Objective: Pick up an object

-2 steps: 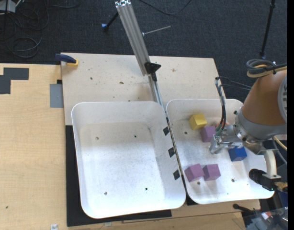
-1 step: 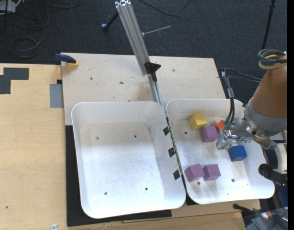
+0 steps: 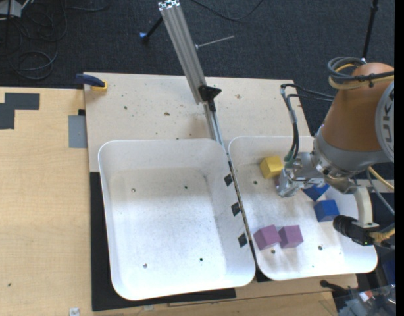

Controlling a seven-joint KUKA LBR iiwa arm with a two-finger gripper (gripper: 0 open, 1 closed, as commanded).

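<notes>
In the right bin lie a yellow block, two purple blocks side by side near the front, and a blue block. Another blue piece peeks out beside the wrist. My gripper reaches down into the right bin just right of and below the yellow block, close to the bin floor. The arm's orange and grey body covers the bin's far right part.
The left bin adjoins the right one, with black clips along the shared rim. A slanted aluminium bar rises behind the bins. A blue and yellow clamp sits at the bench's back left.
</notes>
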